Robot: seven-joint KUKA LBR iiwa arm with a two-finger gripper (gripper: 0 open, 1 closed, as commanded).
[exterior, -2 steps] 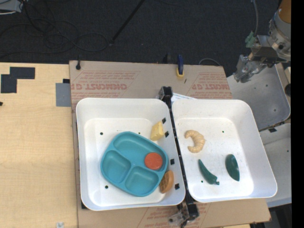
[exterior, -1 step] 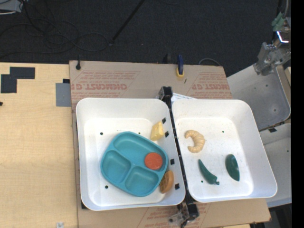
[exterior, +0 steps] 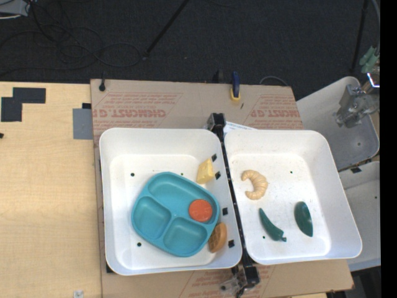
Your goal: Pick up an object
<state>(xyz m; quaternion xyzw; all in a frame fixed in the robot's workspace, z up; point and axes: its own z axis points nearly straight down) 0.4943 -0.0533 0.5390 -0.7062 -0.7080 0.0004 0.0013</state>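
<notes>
Jaws at the right edge of the camera view, outside both bins; open or closed cannot be told.
Left bin point(exterior: 118, 166): teal tray point(exterior: 161, 219) carrying orange disc point(exterior: 200, 210). Right bin point(exterior: 322, 166): croissant point(exterior: 255, 184), green pepper point(exterior: 271, 225).
</notes>
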